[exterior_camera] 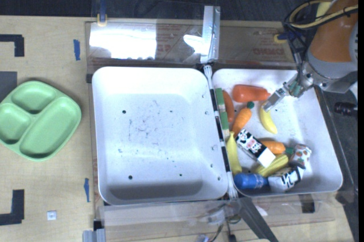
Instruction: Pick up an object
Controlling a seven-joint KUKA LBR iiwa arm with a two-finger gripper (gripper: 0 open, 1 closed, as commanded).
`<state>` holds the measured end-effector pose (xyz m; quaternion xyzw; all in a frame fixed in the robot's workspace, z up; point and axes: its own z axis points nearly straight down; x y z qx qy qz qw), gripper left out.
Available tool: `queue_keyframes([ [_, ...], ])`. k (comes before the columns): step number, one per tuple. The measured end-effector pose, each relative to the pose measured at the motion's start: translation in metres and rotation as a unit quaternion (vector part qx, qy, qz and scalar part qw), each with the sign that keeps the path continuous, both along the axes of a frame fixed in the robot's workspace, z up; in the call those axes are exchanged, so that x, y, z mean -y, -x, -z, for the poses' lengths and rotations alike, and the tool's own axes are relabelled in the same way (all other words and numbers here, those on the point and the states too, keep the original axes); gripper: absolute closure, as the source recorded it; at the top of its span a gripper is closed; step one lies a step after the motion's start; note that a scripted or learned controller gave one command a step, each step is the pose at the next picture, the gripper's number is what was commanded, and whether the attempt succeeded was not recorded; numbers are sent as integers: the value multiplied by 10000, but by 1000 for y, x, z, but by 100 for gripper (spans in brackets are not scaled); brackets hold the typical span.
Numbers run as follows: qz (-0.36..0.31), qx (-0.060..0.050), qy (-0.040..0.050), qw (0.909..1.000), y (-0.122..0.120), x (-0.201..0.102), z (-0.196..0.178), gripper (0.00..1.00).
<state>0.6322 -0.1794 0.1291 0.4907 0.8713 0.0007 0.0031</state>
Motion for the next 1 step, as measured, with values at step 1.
queue_keyframes([
  [1, -266, -39, -3, 9996, -25, 3, 43, 0],
])
